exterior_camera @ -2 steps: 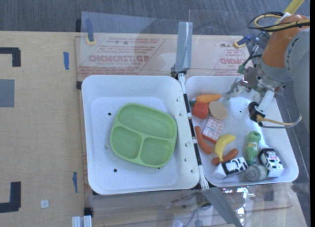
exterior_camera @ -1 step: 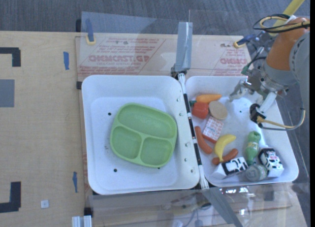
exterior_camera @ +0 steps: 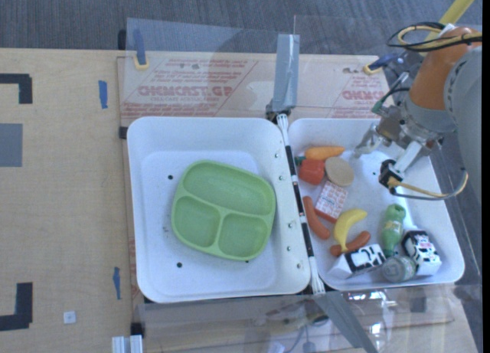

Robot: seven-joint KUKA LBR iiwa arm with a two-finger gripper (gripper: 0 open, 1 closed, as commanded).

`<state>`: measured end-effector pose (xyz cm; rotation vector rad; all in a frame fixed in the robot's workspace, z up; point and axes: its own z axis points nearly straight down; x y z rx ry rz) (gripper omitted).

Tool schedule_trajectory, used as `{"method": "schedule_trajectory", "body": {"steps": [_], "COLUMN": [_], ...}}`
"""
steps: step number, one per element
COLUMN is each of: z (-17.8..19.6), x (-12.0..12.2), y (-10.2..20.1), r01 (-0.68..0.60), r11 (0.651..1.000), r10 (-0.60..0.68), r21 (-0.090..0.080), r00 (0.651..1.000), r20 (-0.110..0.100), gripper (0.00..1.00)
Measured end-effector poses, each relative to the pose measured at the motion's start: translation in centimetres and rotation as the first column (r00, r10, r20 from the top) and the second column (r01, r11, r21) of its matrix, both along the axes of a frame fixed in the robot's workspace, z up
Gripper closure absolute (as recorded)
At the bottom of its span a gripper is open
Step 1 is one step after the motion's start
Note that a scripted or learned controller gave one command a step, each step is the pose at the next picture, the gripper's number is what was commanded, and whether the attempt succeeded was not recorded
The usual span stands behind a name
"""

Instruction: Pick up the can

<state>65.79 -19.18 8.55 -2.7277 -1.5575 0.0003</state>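
Observation:
The can [exterior_camera: 334, 188] lies on its side in the right bin [exterior_camera: 448, 217], near that bin's left wall. It has a tan lid facing the back and a red and white label. My gripper [exterior_camera: 370, 142] hangs over the back of the right bin, to the right of the can and a little behind it, apart from it. Nothing shows between its fingers.
Around the can lie an orange carrot [exterior_camera: 325, 152], a red pepper [exterior_camera: 311, 171], sausages [exterior_camera: 316, 218], a banana [exterior_camera: 349, 226], a green bottle [exterior_camera: 393, 225], a black and white carton [exterior_camera: 366, 257] and a cow-patterned box [exterior_camera: 422, 247]. A green divided plate [exterior_camera: 222, 210] sits in the left bin [exterior_camera: 145, 152].

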Motion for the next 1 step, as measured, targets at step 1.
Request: {"method": "schedule_trajectory", "body": {"steps": [1], "z": [0.06], "x": [0.65], "y": [0.14], "r01": [0.279], "r11": [0.96], "r10": [-0.279], "r21": [0.002], "r00": [0.96], "r20": [-0.018], "gripper": [0.0]}}
